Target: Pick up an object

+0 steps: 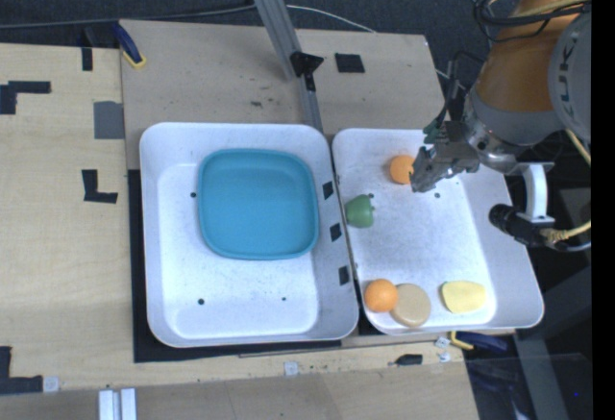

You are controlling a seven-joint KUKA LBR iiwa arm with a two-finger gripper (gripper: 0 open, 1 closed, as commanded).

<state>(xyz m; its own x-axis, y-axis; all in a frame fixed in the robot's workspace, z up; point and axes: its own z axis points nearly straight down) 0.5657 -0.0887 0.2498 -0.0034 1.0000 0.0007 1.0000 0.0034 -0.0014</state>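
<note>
Reaching for: orange ball (401,168), at ten o'clock in the right bin (500,245).
Hand (423,180): just beside the ball at its four o'clock; grip cannot tell.
Advice: centre over the ball before closing.

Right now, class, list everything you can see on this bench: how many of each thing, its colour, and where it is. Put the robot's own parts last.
Bins: two, white, side by side on the bench.
Plate: one, blue, in the left bin.
Orange ball: one, orange, far part of the right bin, just left of the claw.
Green item: one, green, left edge of the right bin.
Orange fruit: one, orange, near edge of the right bin.
Tan disc: one, beige, touching the orange fruit's right side.
Yellow item: one, yellow, near right corner of the right bin.
Arm: one, grey and orange, entering from the right.
Claw: one, dark, over the right bin.
</note>
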